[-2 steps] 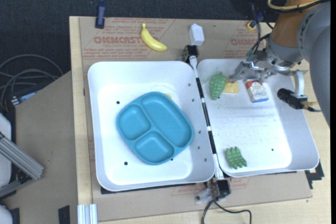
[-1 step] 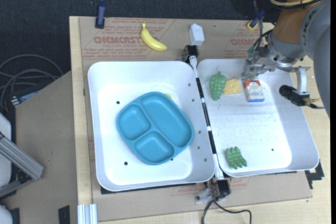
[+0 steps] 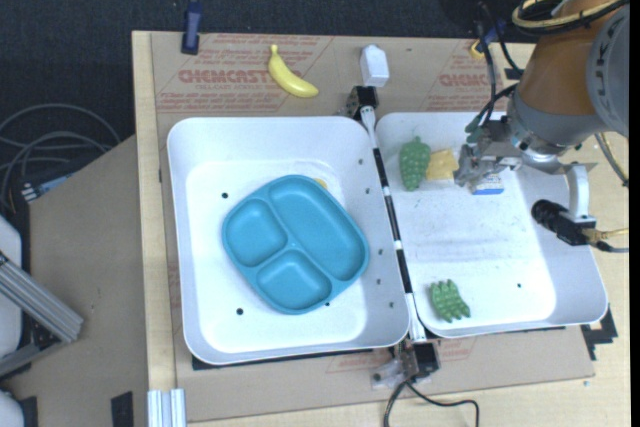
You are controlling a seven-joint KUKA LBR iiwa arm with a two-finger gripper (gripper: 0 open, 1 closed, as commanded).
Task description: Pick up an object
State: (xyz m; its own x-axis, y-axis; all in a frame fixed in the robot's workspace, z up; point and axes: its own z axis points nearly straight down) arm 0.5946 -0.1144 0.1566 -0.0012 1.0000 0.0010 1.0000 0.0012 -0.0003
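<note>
My gripper (image 3: 483,171) is low in the far part of the right bin (image 3: 560,310), reaching in from the right under the orange band of the arm. Just to its left lie a yellow piece (image 3: 440,166) and a green bumpy object (image 3: 415,162) near the bin's far left corner. A small blue thing (image 3: 488,189) shows right under the gripper tip. A second green object (image 3: 449,300) lies near the bin's front edge. Whether anything sits between the fingers is hidden by the wrist.
The left bin (image 3: 200,165) holds a blue three-compartment plate (image 3: 293,242). A yellow banana (image 3: 289,76) and a small white block (image 3: 375,64) lie on the cardboard behind the bins. A black fitting (image 3: 560,221) sticks out beside the arm at the right bin's right side.
</note>
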